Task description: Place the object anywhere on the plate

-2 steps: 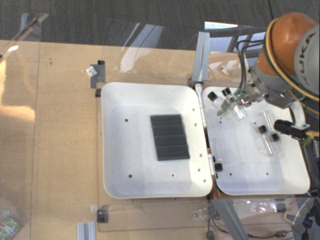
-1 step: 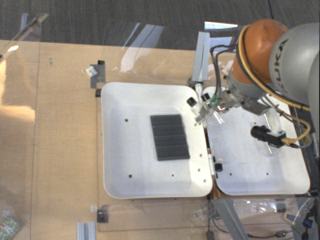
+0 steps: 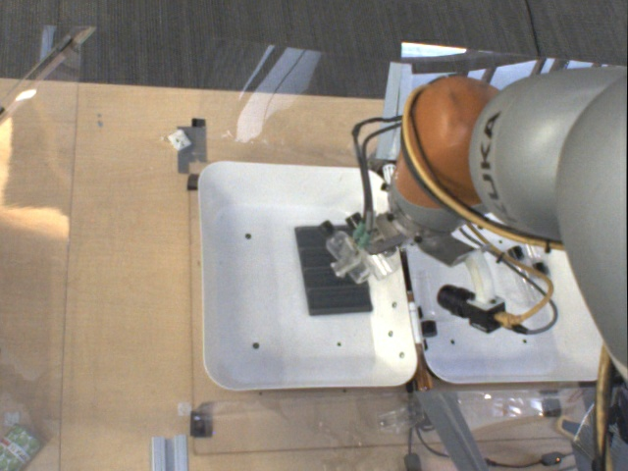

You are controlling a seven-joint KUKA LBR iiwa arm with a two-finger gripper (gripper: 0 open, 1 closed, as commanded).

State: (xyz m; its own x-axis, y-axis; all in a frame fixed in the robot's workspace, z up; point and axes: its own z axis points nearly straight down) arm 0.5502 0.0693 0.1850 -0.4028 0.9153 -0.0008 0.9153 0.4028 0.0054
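hovering over the left bin (image 3: 235, 341), my gripper (image 3: 351, 259) hangs at the right edge of the dark ridged plate (image 3: 329, 283), which lies flat near the middle of that bin, slightly turned. the pale, translucent mass at the end of my wrist overlaps the plate's upper right part, and i cannot make out from this slanted view whether anything sits inside it; whether i am clenched or released i cannot tell either. the object i am meant to place is not something i can pick out with any certainty: the pale clutter at my tip could be my own hardware or the object, and the blur there keeps me from deciding.

the right bin (image 3: 510, 361) sits just beside the left one, and most of it is covered by my grey arm (image 3: 549, 155) and its orange band (image 3: 446, 135). a black cable fitting (image 3: 471, 307) with a yellowish cable dangles from my wrist above that bin.

as for progress, my judgement is that i am at or near the placing step: my tip is already over the plate, so the reach looks done. what is left, as far as i can judge, is confirming that the object rests on the ridged surface and then lifting clear. nothing separate is visibly lying on the bare part of the plate, so i would not count the task finished.
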